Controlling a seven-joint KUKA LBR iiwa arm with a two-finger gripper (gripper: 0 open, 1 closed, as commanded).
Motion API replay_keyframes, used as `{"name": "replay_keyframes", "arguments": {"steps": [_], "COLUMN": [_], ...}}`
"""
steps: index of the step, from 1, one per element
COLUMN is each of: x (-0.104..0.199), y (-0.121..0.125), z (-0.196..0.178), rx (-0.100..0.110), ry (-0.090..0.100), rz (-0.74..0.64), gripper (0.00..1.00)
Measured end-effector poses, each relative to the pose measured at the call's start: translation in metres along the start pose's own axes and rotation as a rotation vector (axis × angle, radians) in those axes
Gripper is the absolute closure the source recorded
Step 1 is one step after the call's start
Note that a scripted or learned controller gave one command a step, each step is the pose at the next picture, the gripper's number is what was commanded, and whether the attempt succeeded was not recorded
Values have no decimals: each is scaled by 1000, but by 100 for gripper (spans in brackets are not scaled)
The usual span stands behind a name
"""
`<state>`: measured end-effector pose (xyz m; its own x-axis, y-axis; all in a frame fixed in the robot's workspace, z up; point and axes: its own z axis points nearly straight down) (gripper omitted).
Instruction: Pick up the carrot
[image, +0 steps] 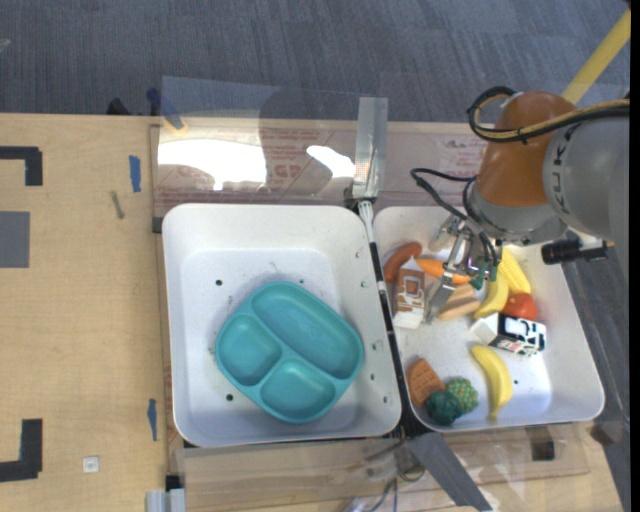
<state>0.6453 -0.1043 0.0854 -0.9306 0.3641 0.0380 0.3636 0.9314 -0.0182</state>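
the claw (462, 268) is hanging over the right bin (570, 400), and i cannot tell how its jaws are standing. the carrot (432, 267) is lying just left of it, touching or nearly so. a banana (494, 375) is lying below the claw.

The bins (190, 240) are seen as smooth white plastic, faintly glossy. The teal tray (288, 348) looks matt plastic. The desk (70, 300) is shown as pale matt wood. The bananas (494, 375) appear glossy.
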Motion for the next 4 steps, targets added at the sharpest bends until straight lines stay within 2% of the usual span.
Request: {"name": "replay_keyframes", "arguments": {"steps": [2,3,4], "x": [24,15,36], "y": [-9,-5,-3], "z": [-2,-2,1], "rx": [-10,-10,-25], "ry": [-49,-51,-35], "rz": [126,110,365], "gripper": [0,0,0]}}
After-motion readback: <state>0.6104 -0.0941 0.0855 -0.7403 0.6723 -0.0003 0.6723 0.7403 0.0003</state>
